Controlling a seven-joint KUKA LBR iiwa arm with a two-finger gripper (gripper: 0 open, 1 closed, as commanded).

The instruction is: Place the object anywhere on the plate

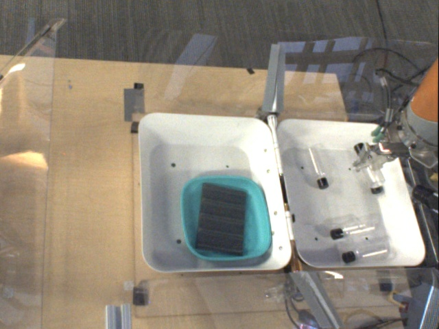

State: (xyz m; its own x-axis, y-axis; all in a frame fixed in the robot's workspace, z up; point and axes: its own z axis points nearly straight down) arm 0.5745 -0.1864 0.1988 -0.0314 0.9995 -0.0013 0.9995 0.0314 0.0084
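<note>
A teal square plate [258, 204] sits in the left bin [158, 184], toward its front. On it lies a dark grey ribbed block [221, 218], flat and apart from the arm. My gripper [368, 156] hangs over the back right part of the right bin [405, 249], well away from the plate. Just below it lies a clear tube with a black cap [375, 181]; whether the gripper touches this tube is unclear.
Three more clear tubes with black caps lie in the right bin: one [317, 170] at back left, two [351, 232] [362, 255] near the front. The grey and orange arm [422, 112] comes in from the right. A metal rail [273, 81] stands behind the bins.
</note>
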